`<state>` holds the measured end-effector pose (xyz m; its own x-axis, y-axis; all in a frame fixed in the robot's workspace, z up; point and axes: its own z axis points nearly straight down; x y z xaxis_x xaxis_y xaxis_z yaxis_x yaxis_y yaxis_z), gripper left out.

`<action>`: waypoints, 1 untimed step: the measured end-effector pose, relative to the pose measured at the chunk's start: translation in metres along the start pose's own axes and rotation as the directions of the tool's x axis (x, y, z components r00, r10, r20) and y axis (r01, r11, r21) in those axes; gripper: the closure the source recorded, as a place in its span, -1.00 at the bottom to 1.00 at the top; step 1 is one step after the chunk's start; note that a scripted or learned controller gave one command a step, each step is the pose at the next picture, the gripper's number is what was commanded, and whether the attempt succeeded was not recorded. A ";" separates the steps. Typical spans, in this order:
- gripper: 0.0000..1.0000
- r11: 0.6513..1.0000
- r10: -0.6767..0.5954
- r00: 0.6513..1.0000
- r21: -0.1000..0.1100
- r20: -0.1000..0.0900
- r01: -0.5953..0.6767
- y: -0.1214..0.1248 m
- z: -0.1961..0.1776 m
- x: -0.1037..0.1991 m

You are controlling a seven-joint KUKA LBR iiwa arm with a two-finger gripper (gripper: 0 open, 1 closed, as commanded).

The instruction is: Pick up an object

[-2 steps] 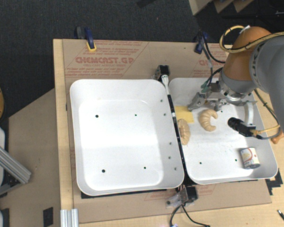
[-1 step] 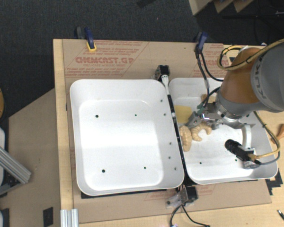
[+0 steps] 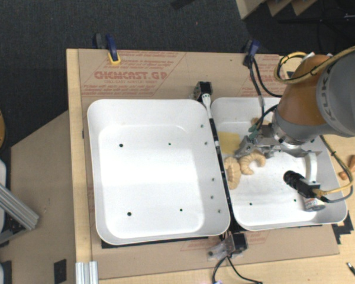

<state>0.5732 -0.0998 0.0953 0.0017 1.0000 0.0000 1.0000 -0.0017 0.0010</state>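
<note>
Gripper (image 3: 252, 149) low in right bin (image 3: 272, 213) — over tan lumps (image 3: 248, 164); arm (image 3: 310, 99) angled down, grip state unreadable.

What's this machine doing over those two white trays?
A robot arm reaches in from the right with its gripper low in the right bin. The gripper is just above a cluster of tan lumps near that bin's left wall. The job is to pick one up. The lumps look to be lying on the bin floor, and I cannot tell whether anything is gripped yet.
</note>
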 end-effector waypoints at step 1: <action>1.00 1.000 -0.009 1.000 -0.013 0.000 0.009 0.040 -0.096 0.051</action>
<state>0.6136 -0.0493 0.1917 -0.0075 1.0000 0.0004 0.9999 0.0075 0.0139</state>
